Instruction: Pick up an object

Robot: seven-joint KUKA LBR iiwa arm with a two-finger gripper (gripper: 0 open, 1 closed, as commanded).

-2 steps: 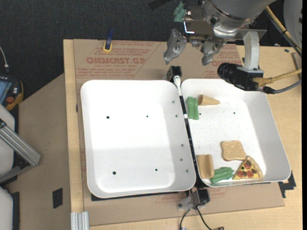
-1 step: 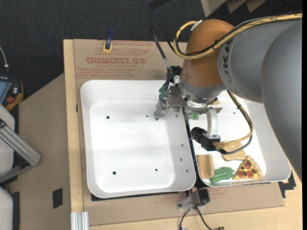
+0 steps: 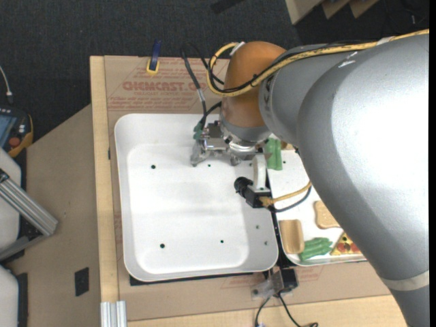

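A grey robot arm (image 3: 354,135) with an orange band (image 3: 248,67) above its wrist reaches in from the right and hangs over the back right part of the left white bin (image 3: 143,251), its gripper (image 3: 208,145) low near that bin's back edge. The wrist and cabling cover the tool from above, so it cannot be told from this angle how the gripper is set, and nothing can be seen caught in it. The things the task is after lie in the right white bin (image 3: 296,176), most of which sits under the arm: a green block (image 3: 274,154) near the wall shared by the two bins, a tan wooden piece (image 3: 291,235) toward the front, a green bean-shaped toy (image 3: 315,248) just beside it at the front edge, and another tan piece (image 3: 323,214) a little behind. The bins rest on a brown cardboard sheet (image 3: 109,203) covering the bench, with a blue clip (image 3: 154,58) at its back edge. As far as the view shows, the pick is not done: every visible object lies in the right bin, apart from the gripper, and a grasp and a lift appear to be left.
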